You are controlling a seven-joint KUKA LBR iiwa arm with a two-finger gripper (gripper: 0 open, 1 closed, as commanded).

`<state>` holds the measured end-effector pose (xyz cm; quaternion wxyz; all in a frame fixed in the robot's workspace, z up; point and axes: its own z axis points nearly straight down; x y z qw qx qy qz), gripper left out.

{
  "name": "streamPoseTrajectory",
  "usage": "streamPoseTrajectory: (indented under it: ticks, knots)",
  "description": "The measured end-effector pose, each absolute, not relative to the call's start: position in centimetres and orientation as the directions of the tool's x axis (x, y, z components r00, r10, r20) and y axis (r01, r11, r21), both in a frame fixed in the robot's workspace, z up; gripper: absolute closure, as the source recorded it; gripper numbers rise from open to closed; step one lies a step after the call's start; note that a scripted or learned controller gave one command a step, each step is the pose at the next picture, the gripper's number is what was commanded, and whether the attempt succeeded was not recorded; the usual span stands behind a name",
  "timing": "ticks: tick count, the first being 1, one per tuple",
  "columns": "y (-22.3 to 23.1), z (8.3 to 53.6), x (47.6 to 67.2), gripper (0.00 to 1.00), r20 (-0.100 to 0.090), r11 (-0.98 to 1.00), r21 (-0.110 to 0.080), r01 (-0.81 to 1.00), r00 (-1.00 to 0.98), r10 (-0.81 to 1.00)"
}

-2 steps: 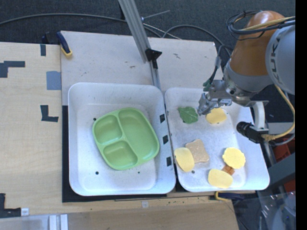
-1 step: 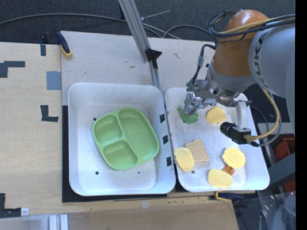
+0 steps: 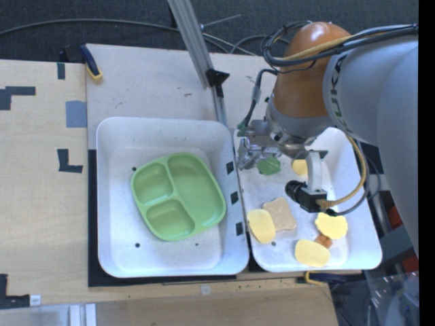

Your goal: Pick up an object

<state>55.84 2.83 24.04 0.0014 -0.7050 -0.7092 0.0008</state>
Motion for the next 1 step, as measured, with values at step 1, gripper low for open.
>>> streamPoseTrajectory:
  ticks: [1]
  knots:
    - [8.34,22.64,55.83,1.00,0.001,0.007,-0.004,1.000,-0.007,1.000]
